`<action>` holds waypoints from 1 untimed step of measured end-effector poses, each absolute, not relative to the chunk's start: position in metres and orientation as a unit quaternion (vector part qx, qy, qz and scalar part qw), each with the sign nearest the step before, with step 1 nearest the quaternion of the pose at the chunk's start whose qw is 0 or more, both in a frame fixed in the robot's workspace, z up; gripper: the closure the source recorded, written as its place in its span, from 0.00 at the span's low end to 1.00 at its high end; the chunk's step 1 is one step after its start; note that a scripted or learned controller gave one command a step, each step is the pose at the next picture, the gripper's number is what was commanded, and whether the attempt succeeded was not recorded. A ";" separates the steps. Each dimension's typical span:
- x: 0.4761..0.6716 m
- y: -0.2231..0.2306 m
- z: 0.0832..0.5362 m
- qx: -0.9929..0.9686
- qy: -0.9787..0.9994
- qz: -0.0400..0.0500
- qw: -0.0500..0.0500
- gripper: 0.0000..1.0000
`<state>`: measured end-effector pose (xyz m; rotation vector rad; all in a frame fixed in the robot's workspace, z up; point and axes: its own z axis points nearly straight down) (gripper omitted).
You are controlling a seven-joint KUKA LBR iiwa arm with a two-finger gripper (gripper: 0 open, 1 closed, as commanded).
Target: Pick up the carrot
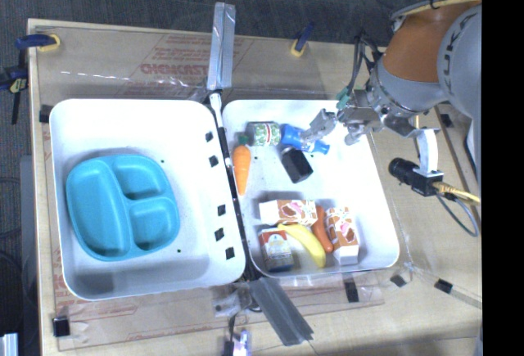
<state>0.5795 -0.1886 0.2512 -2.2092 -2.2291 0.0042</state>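
- Carrot lay in the right bin, tight against the divider wall between the two bins; leafy end pointed to the bin's far side, thin tip to its near side.
- Looked orange, tapered, smooth, short; likely a hard plastic toy, could slip.
- Gripper hung over the far part of the right bin, well apart from the carrot, close to a blue item and a green can.
- Jaws: cannot tell whether wide or narrow, too small and cluttered there.
- Black block sat between gripper and carrot.
- Judged step: reach across to the carrot, not yet begun.
- To do it well: approach from above, turn the jaws so they close across the carrot's width, aim at the thick upper half.
- Wall beside the carrot leaves little room for one finger; risk of hitting the divider or nudging the carrot away.
- Banana and boxes lay nearer the bin's front, clear of the carrot.
- Blue tray sat in the left bin, not involved.
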 end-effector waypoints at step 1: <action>0.522 -0.167 0.121 -0.743 -0.669 -0.001 -0.002 0.00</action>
